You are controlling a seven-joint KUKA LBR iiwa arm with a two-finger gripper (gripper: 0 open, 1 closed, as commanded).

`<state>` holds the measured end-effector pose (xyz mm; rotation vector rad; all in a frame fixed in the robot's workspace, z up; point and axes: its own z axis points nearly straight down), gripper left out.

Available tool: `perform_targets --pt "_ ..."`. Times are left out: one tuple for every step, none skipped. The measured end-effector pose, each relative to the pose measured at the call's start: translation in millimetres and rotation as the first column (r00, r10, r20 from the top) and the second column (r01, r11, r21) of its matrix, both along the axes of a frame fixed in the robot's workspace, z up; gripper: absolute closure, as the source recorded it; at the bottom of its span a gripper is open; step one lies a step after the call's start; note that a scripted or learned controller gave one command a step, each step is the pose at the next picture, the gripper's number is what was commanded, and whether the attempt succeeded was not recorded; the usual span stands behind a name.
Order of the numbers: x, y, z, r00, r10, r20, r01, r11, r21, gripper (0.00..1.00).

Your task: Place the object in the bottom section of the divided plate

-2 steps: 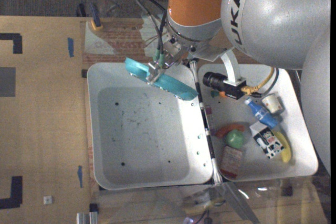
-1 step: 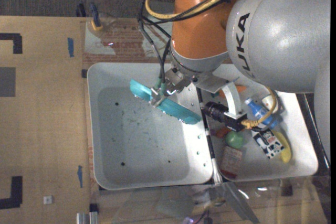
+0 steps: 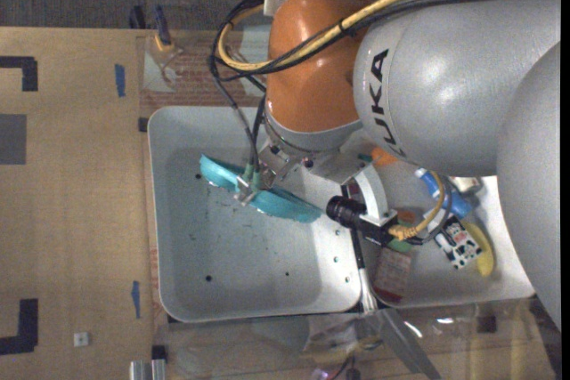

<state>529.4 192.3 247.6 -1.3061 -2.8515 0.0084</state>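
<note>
you see the gripper (image 3: pixel 250 182) low over the left bin (image 3: pixel 178 191), fingers pinched on a teal strip-like object (image 3: pixel 285 205) lying slantwise in the bin's upper middle. arm (image 3: pixel 427 58) covers most of the right bin (image 3: pixel 508 271); clutter there, plate unclear.

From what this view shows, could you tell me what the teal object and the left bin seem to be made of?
Teal object: probably smooth plastic, judging by its uniform colour and soft sheen; the exact material stays open. Left bin: likely matte white plastic or coated metal, with rounded moulded-looking corners and a scuffed, speckled floor.
</note>
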Motion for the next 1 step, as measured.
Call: perform_targets --pt "-49.7 -52.7 -52.7 0.954 0.298 0.006 -0.299 0.954 0.004 1.0"
